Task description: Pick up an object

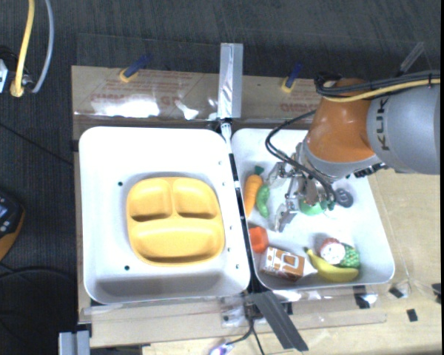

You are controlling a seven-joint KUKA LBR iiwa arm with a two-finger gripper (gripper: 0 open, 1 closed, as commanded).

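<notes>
We judge this the reaching step: our jaws (290, 207) hang low in the right bin (370, 220), parted a little with nothing we can see between them. The carrot (251, 191) lies just to their left, a green toy (309, 205) is close on their right, and the banana (331, 269) sits below them, nearer the bin's front edge. Next we must settle on one thing, drop squarely over it, and close.

The worktop (399, 198) carries two shallow white bins side by side, their inner walls touching. The right bin (370, 220) sits directly beneath the end effector (292, 209), and the left bin (107, 198) lies well off to its far side, away from the arm.
</notes>
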